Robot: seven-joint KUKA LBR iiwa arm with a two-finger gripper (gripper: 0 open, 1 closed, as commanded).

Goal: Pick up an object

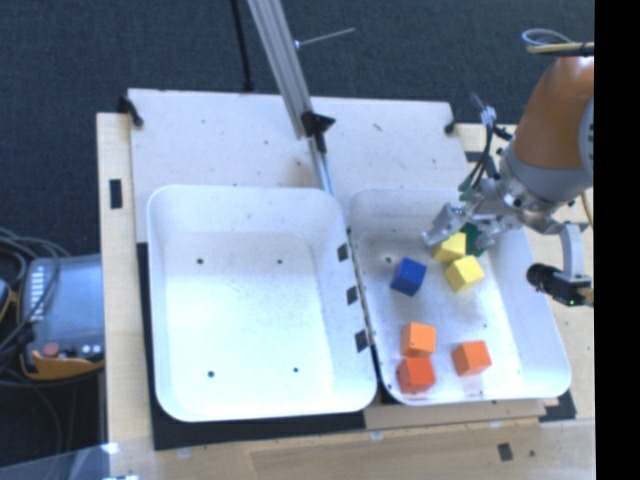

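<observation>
A grey and orange robot arm point(550, 128) reaches into the right bin point(540, 368), its claw point(462, 230) low over a yellow block point(451, 247); whether the claw is open or closed cannot be told. That block sits tilted, corner toward the claw, too cube-like to have a long axis. Just below lies a second yellow block point(465, 273), a blue block point(408, 276) down-left, three orange blocks point(419, 339) farther below
</observation>
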